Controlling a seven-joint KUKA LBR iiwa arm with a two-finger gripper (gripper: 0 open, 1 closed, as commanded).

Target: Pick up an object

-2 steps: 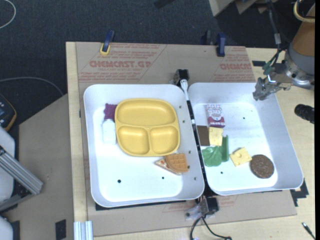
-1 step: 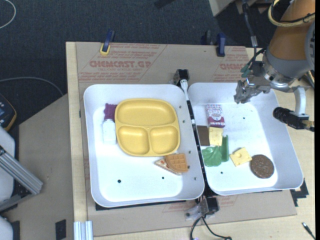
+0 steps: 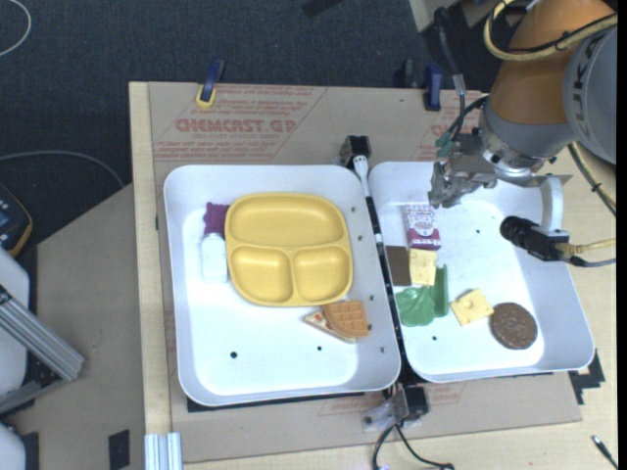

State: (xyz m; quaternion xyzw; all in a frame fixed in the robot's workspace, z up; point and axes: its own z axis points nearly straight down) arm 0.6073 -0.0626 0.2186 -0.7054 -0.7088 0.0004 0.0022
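Two shallow white bins sit side by side, and my gripper (image 3: 446,192) hangs over the right bin (image 3: 558,351), near its far rim; whether it is released or clenched I cannot tell. Just below it lies a small maroon-and-white packet (image 3: 422,222), then a pale yellow square (image 3: 422,265) beside a dark brown flat bar (image 3: 397,264) that hugs the bin's inner edge. Further toward the near rim lie a green leafy toy piece (image 3: 421,304), a yellow cheese wedge (image 3: 472,307) and a round brown cookie (image 3: 513,325). White floor lies open to my right. Across the divide, the left bin (image 3: 255,375) holds a yellow divided plastic plate (image 3: 289,247) and a waffle-patterned orange wedge (image 3: 343,319).
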